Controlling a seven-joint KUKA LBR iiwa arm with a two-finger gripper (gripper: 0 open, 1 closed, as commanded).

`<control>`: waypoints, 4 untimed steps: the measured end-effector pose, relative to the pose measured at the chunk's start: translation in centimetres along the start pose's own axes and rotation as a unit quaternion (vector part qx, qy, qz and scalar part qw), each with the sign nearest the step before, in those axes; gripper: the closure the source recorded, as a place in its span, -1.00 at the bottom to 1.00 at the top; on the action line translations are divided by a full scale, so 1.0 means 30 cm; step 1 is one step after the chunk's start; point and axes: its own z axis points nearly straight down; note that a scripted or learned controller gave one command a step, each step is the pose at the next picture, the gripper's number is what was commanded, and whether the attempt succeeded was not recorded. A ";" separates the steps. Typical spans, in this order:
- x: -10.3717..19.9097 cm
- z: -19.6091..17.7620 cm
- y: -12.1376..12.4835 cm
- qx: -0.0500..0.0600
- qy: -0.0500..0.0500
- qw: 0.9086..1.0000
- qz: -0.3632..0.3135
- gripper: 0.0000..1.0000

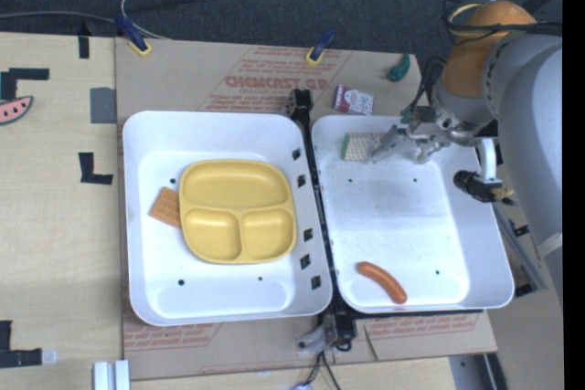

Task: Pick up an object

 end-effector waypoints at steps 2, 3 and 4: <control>0.002 -0.033 -0.001 0.001 0.000 1.000 -0.001 -1.00; 0.002 -0.065 -0.001 0.001 -0.001 1.000 -0.001 1.00; 0.002 -0.065 -0.001 0.002 -0.001 1.000 -0.001 -1.00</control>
